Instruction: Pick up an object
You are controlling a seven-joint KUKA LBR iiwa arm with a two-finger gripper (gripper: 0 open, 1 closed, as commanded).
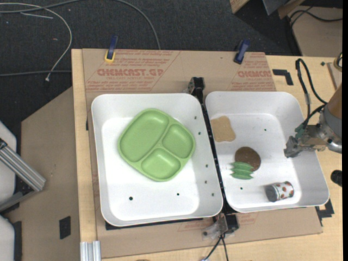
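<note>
The right bin [283, 105] holds a tan flat piece [222, 129] near its left wall. Toward the front lie a brown round disc [248, 156] and a green ridged item [242, 171] touching its front edge. A small red-and-white can [279, 191] lies on its side at the front right. My gripper [292, 147] hangs over the right bin's right side, above bare floor. It is apart from every object, with the can below it in the view and the disc to its left.
The left bin [109, 178] holds a green divided plate [156, 144]. Clamps [196, 85] join the bins at the back and front. Black cables [304, 86] run along the bench at the right, near the arm [331, 118].
</note>
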